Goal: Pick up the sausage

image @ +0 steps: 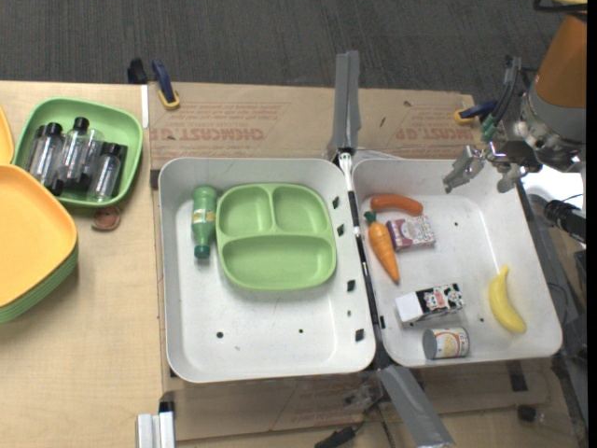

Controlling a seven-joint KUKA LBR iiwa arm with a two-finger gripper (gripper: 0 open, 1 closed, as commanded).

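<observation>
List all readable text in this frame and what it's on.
"CHEMCAST", red print, seen upside down, on the cardboard sheet behind the bins; it repeats further right, fainter.
Small box beside the carrot: printed label, too blurred to read.
Black-and-white carton: graphics, no legible words.
Can: label too small to read.
Bottles in the green tray: nothing legible.

Single fixed overhead camera, slanting down over both bins (pixel 177 250).

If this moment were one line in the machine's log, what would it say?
goal: sausage | sausage: right bin, beside carrot, untouched | tool: above bin's far right corner, holding nothing
</observation>
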